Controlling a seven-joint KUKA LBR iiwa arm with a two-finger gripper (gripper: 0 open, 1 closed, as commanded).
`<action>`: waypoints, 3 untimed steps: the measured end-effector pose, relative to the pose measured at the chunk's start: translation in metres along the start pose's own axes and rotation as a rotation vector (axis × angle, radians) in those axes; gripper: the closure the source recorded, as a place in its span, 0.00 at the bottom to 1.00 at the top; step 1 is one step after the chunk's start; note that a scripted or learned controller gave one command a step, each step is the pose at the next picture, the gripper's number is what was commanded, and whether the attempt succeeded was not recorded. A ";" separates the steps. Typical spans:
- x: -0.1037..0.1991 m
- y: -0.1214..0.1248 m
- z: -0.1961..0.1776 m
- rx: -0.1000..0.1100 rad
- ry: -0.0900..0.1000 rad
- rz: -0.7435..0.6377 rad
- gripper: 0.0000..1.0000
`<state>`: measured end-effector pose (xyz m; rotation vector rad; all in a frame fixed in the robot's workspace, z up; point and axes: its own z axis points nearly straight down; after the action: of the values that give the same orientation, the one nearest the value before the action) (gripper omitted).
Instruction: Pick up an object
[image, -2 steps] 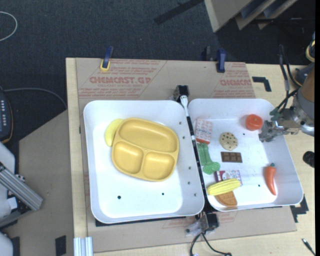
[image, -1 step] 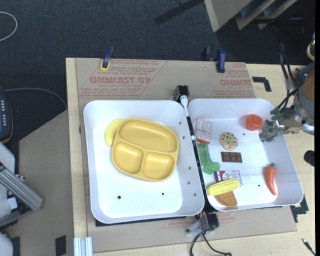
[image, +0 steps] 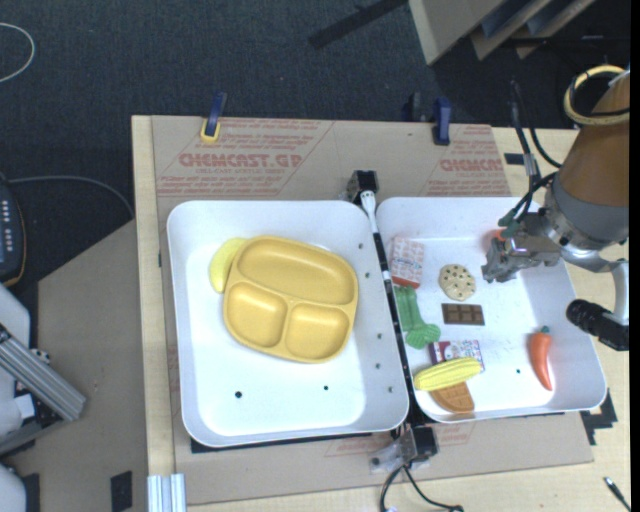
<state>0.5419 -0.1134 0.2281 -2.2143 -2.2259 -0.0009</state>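
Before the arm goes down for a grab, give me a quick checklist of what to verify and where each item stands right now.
1. Hand over the right bin: ok.
2. Hand holding something already: cannot tell.
3. Nearest targets, cookie and chocolate bar, lie apart from each other: ok.
4. Carrot lies free of neighbours: ok.
5. Corn free of neighbours: not ok, it overlaps the things beside it.
6. Yellow tray sits in the left bin, away from the hand: ok.

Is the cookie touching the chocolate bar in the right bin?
Apart. The camera view shows a strip of bare white bin floor between the cookie and the chocolate bar, which lies just below it.
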 end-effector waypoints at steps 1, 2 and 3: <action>0.051 -0.001 0.005 0.001 0.001 -0.001 1.00; 0.098 -0.026 -0.001 0.002 0.001 0.000 1.00; 0.138 -0.039 -0.003 0.002 0.000 0.001 1.00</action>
<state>0.5026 0.0239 0.2316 -2.2143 -2.2236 0.0011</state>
